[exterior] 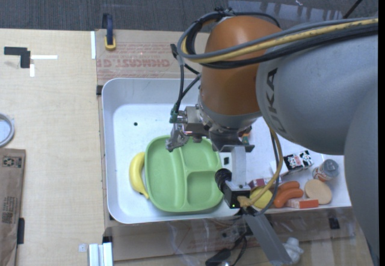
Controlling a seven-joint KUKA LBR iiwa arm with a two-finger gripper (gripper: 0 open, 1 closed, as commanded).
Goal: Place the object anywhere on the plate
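Yellow plastic banana (138, 176) lies on the floor of the left shallow white bin (114, 138), curved along the left rim of the light-green divided plastic plate (180, 180) and touching it; not on the plate. Plate has three compartments, its right edge partly covered by the arm's gear. The hand (175, 142) hangs over the plate's upper-left rim, beneath the big grey arm w/ orange band (237, 66); can't tell if its fingers are apart or together, too small and dark, nothing visibly between them. Black and yellow cables (264, 42) loop over the arm. A second yellow item (260, 197) sits by the plate's lower right, mostly hidden by the bracket. Further right: orange carrot-like toys (287, 192), a tan round piece (317, 191), a black-and-white small item (298, 161), a small can (328, 168), all partly cut off by the arm. The right bin is largely hidden. Pale wooden desk (48, 114) stretches left, w/ a brown paper bag (11, 192) at the edge.
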